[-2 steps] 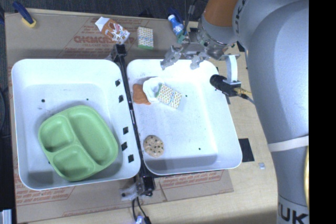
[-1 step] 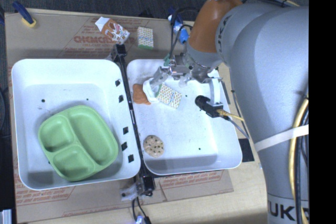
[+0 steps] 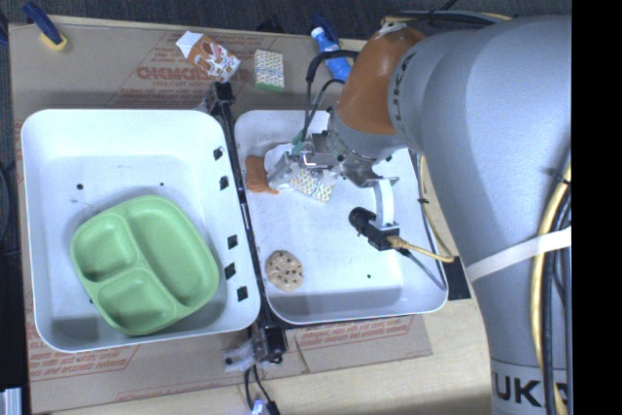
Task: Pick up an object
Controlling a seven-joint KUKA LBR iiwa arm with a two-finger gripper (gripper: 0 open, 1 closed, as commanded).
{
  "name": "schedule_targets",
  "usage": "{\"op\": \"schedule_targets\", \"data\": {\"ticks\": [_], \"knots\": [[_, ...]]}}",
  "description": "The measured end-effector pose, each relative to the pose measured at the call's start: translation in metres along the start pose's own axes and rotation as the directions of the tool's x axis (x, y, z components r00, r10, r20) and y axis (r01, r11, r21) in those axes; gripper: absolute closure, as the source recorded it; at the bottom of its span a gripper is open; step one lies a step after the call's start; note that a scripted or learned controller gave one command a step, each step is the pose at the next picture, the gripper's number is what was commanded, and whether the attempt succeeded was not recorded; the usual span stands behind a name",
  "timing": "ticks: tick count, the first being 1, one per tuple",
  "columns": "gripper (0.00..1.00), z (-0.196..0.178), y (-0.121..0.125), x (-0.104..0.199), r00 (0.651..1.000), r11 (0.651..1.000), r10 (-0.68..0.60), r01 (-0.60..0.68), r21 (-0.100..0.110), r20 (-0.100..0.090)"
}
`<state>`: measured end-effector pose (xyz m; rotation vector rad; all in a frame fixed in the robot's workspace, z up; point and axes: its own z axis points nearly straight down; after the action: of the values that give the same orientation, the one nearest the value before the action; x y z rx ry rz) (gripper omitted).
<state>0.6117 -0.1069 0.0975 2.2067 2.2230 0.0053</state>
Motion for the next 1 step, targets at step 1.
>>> {"op": "schedule_targets", "data": {"ticks": [1], "knots": [[1.0, -0.0109, 0.0002, -0.0003, 1.0, 1.0, -0.002, 0.002, 0.004, 0.0]]}}
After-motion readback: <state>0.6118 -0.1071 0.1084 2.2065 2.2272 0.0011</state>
